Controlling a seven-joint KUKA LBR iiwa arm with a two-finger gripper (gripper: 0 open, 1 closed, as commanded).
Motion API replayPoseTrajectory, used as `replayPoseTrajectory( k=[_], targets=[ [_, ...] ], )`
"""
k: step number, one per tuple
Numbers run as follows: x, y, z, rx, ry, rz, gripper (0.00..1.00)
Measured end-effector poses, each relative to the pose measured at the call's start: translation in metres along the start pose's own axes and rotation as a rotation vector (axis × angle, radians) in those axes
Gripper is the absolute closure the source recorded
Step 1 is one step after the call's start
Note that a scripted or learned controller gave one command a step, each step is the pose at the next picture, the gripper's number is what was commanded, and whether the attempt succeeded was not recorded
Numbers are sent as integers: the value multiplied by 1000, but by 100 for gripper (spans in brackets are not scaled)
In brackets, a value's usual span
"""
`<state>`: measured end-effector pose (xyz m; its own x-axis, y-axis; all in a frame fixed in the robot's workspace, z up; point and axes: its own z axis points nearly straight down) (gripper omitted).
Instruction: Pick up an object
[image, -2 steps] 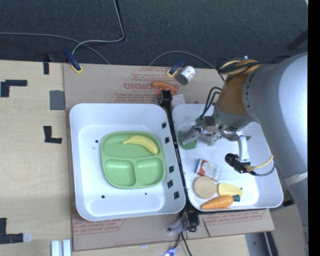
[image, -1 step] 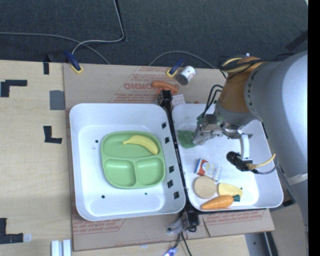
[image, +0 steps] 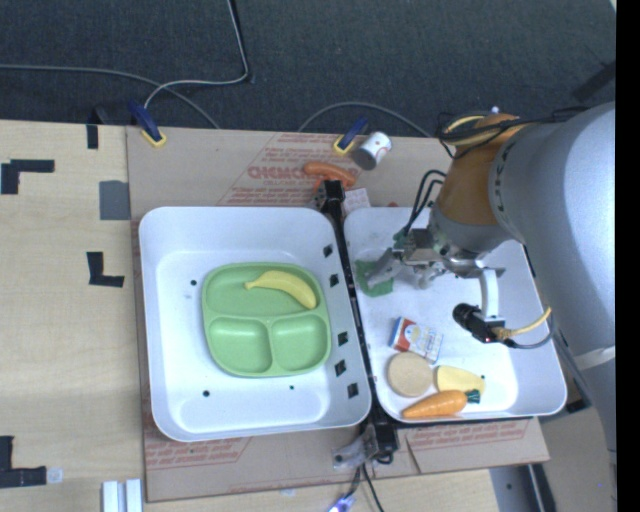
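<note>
My gripper (image: 403, 260) reaches down into the right bin (image: 530, 300), near its far left part. A small dark green object (image: 375, 276) lies right at the gripper's tip, against the bin's left wall; whether it is held cannot be seen. Further toward the front of the same bin lie a small white, red and blue box (image: 415, 338), a round tan disc (image: 408, 375), a yellow piece (image: 458, 379) and an orange carrot (image: 435, 404). In the left bin (image: 170, 300) a yellow banana (image: 284, 287) rests in a green divided plate (image: 266, 340).
The grey arm with its orange band (image: 470, 190) covers the right bin's far right side. A black cable loop (image: 478, 322) hangs over the bin's middle. Beyond the bins lie an orange sausage shape (image: 330, 171), a silver cylinder (image: 373, 150) and blue-yellow clamps (image: 147, 122).
</note>
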<state>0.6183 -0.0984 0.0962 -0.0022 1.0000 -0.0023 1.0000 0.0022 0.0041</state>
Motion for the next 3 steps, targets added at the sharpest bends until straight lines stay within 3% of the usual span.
replayPoseTrajectory(
  k=[1, 2, 3],
  targets=[
    [-4, -61, 9, 1, 1, 2, 0],
    [3, -73, 9, -3, -1, 2, 0],
    [3, -58, 10, 3, 2, 2, 0]
  ],
)
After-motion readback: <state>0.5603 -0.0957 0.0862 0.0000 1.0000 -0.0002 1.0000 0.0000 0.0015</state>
